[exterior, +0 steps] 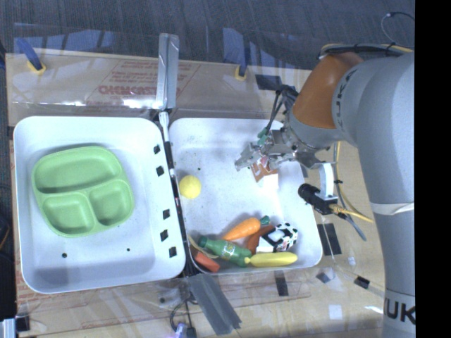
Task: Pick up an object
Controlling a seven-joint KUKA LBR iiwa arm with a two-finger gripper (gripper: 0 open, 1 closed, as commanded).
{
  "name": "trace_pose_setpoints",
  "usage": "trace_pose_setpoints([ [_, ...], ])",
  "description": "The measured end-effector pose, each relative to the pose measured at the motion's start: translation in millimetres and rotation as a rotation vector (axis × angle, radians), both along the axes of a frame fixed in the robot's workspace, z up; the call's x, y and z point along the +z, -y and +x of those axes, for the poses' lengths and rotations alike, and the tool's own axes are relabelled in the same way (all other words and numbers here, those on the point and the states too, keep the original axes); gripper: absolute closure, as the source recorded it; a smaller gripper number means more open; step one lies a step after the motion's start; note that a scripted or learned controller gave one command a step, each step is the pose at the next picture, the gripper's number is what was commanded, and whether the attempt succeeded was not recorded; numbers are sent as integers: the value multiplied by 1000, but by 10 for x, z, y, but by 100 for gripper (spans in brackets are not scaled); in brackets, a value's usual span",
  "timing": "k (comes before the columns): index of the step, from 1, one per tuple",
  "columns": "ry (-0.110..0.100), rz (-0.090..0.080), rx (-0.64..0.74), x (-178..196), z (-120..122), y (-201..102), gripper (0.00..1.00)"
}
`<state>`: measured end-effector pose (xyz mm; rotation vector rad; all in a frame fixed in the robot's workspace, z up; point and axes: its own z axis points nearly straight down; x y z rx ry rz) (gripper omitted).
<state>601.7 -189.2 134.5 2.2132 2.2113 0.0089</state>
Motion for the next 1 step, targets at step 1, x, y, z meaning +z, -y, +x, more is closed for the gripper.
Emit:
trace_pose_setpoints([
  [1, 7, -3, -15, -269, 573, 35, 0],
])
